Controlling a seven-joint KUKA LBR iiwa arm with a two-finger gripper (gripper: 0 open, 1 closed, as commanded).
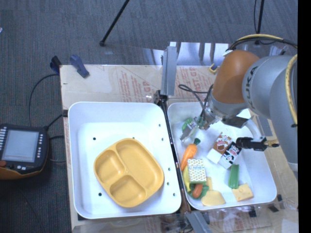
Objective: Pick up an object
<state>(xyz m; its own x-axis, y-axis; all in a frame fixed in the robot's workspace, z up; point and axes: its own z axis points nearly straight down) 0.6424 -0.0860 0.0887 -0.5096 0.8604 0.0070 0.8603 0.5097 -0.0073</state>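
1. A cardboard-topped counter [121,81] stands on grey carpet and carries two white bins, so picking has a source and a drop side.
2. The left bin [80,130] holds a yellow divided tray [129,171]; the right bin [265,178] holds the toy food.
3. The tool [190,129] hangs low in the right bin; whether it is spread or pinching, I cannot tell.
4. A green piece [187,125] sits right at the tool; the carrot [188,154] lies just below it.

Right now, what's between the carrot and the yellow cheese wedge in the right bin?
In the camera view, between the carrot and the cheese wedge lie the checkered box and the green pepper.
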